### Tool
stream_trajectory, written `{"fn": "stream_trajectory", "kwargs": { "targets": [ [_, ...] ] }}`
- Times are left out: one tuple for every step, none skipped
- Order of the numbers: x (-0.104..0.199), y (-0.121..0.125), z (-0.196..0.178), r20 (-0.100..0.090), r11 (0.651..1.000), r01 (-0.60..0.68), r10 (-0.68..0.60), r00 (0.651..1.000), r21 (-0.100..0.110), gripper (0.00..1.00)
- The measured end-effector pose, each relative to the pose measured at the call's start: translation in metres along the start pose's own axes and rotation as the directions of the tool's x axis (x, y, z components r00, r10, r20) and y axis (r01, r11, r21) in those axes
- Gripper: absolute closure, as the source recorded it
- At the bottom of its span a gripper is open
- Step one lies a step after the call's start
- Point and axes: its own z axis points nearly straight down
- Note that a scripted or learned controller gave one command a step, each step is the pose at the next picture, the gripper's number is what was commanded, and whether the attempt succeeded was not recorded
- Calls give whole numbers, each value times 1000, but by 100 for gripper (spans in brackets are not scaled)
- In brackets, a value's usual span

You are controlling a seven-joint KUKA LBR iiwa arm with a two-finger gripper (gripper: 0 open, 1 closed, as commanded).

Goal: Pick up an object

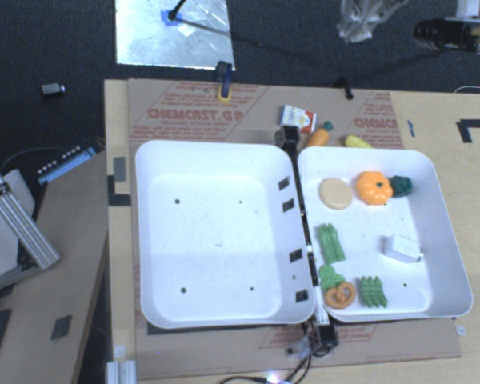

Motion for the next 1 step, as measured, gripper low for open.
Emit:
{"fn": "stream_trajectory", "kwargs": {
  "targets": [
    [8,0,-10,0,1000,0,0,1000,0,100]
  ]
}}
